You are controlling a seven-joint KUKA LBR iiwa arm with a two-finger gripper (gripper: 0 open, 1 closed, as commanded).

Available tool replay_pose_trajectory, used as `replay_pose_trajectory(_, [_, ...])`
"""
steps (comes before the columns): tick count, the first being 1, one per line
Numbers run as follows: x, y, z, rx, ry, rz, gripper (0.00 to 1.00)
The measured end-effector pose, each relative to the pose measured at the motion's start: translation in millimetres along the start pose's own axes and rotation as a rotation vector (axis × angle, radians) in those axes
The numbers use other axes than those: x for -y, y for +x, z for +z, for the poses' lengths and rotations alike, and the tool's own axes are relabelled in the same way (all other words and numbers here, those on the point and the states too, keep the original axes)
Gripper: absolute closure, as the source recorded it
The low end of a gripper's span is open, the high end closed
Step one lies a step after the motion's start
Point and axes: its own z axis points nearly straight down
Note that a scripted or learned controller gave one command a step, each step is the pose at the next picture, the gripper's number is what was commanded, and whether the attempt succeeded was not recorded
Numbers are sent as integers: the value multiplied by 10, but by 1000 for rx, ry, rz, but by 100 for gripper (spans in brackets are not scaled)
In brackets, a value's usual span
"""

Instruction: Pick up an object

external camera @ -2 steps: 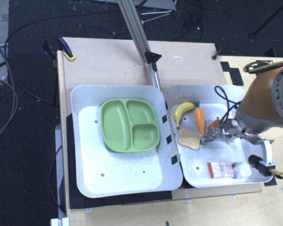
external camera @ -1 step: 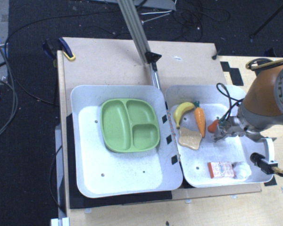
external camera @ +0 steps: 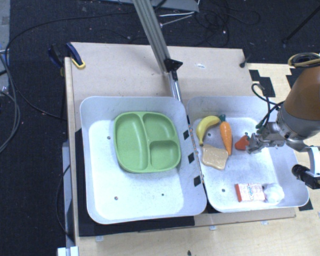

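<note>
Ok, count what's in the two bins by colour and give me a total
Green: 1, plate
Yellow: 1, banana
Orange: 1, carrot
Tan: 1, bread
Red: 1, small piece by the gripper
Red and white: 1, box
Total: 6

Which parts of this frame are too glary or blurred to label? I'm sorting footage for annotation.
Camera view: the right bin is brightly lit, so the pale object beside the red-and-white box washes out; the gripper and the small red item are soft; the green tray is crisp.
</note>
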Motion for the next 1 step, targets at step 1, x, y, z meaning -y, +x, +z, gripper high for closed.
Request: replay_pose_trajectory(1, [-16, -3, -532, 1, -1, -1, 100])
